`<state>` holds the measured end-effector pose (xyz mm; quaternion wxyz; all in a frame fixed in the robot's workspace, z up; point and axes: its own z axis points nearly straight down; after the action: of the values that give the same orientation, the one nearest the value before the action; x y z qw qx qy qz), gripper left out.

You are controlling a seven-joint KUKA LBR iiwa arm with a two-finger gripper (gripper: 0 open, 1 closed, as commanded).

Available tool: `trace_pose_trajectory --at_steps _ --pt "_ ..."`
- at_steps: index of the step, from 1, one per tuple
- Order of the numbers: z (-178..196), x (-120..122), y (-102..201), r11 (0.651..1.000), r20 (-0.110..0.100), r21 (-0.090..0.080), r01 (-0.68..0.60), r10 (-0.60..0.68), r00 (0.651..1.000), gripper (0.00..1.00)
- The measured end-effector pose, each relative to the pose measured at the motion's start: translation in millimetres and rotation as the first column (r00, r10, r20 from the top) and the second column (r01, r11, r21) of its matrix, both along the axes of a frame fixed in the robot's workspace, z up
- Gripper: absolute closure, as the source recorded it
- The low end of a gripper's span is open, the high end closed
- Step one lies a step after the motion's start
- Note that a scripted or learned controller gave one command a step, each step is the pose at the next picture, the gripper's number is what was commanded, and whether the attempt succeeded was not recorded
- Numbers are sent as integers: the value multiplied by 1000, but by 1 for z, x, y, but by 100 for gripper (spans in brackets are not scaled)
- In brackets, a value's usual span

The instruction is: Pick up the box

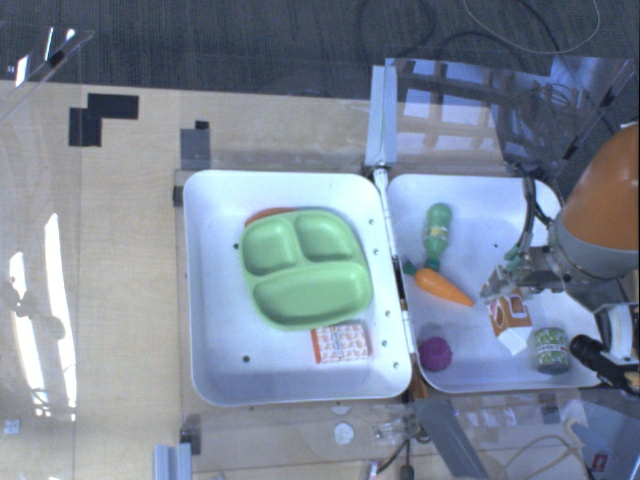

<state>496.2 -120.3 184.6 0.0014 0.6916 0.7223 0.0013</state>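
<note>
Pale wood bench [120,298], dark carpet [230,28] behind — tool [515,286] over box [510,320], grip state unclear

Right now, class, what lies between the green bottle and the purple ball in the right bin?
The carrot lies between the green bottle and the purple ball, seen in the camera view.

Tool [508,286] low over right bin [470,193], fingers hard to read. Orange-white carton [510,320] just below it, green-lid can [550,349] below-right. Carrot [443,286] and green bottle [437,230] to tool's left, purple ball [434,352] lower left. Far left, left bin [215,268]: green divided tray [305,268], patterned box [341,343].
</note>
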Motion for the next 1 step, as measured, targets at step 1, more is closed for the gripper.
trace_pose_trajectory --at_steps 1 --pt "20 79 -43 965 2 0 261 -261 965 100"
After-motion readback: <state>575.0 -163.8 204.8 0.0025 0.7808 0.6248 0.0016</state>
